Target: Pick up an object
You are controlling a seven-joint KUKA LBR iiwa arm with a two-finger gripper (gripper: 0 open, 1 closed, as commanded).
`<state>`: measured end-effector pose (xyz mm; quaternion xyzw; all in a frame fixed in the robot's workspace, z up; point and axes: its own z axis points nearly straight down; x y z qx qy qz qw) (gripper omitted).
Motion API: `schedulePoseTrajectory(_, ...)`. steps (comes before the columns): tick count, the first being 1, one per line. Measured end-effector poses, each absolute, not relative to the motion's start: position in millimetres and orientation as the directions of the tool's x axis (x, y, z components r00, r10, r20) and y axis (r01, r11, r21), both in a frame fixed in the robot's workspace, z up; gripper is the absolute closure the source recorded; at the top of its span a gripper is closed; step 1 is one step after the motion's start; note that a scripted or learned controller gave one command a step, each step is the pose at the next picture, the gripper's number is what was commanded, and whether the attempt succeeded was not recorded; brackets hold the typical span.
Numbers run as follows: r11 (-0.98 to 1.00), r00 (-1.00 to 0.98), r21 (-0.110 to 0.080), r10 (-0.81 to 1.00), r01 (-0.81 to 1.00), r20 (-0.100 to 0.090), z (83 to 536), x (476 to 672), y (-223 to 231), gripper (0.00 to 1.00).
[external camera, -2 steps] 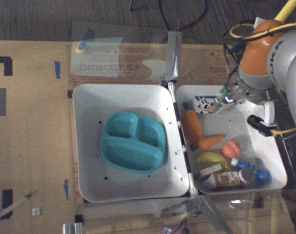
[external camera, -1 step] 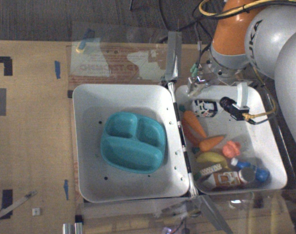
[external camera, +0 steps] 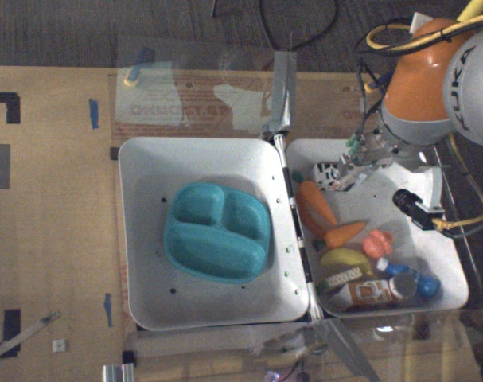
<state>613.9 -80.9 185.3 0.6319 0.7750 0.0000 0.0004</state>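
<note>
Nearest, the juice bottle [external camera: 368, 291] lies lengthwise along the right bin's [external camera: 452, 289] front wall; gripper [external camera: 346, 173] state unclear.

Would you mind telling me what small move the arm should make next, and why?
Probably lower the gripper toward the orange carrot-shaped toy. The gripper sits over the right white bin's upper left, and that toy lies just below it.

**Two bins, side by side**

The left bin [external camera: 138, 237] holds one divided tray [external camera: 217, 231] near its middle. In the right bin [external camera: 452, 281], two carrots [external camera: 327, 217] lie at the left wall, a banana [external camera: 344, 257] before them, and a bottle [external camera: 376, 291] along the front wall.
</note>
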Motion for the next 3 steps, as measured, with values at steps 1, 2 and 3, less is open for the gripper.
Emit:
schedulePoseTrajectory(1, 0.072, -0.072, 0.004, 0.997, 0.997, -0.002, 224.0, 644.7, -95.7, 1.0)
schedulePoseTrajectory(2, 0.265, -0.265, 0.005, 0.964, 0.964, -0.004, 279.9, 633.8, -96.3, 1.0)
schedulePoseTrajectory(3, 0.258, -0.258, 0.0, 0.966, 0.966, 0.0, 216.7, 569.3, -95.1, 1.0)
